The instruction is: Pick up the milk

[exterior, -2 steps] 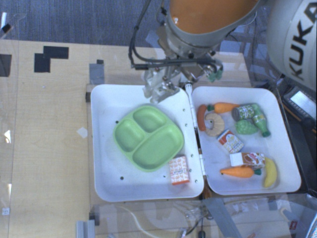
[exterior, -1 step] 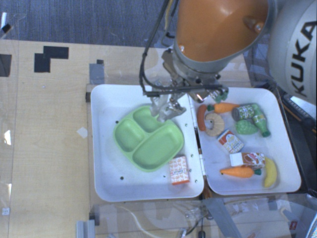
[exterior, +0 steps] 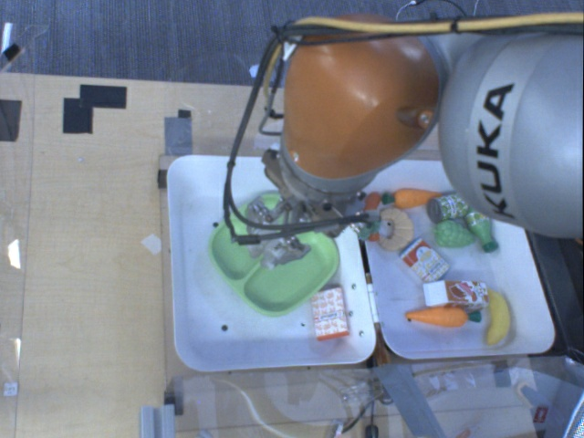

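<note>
My claw [exterior: 285,237] hangs low over the green plate [exterior: 274,286] in the left bin [exterior: 196,245], and whether it is open or closed I cannot tell — my own wrist blocks the look. The milk carton [exterior: 329,313] stands near the bin's front edge, just beside the plate's rim and apart from me. Closing here would catch the plate or nothing, and 1 careless sweep toward the carton could tip it or shove it against the bin wall — a bad angle for 2 fingers.
</note>
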You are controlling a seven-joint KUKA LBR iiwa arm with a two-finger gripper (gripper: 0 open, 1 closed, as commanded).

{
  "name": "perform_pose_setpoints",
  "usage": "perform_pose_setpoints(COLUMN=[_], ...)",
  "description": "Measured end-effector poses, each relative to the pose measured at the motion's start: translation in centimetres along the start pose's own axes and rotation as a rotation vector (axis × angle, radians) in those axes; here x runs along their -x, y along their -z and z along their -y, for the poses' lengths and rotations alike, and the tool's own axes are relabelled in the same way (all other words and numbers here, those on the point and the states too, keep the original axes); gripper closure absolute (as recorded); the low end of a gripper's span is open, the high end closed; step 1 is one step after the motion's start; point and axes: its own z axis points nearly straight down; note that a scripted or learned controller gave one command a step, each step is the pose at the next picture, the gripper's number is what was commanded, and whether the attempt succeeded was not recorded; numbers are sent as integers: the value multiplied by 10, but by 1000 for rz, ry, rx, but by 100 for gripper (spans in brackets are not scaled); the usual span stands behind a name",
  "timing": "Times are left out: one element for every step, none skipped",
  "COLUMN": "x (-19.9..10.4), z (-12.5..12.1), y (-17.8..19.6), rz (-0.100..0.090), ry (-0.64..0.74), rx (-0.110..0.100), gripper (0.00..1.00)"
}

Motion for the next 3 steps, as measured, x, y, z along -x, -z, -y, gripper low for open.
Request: perform_pose_setpoints(x=[8, 10, -52], z=[-18, -16, 46], y=[-13, -22, -21], rz=[0, 2, 1], ry=[83, 406, 479], rx=[0, -1, -3], gripper=[100, 100, 100])
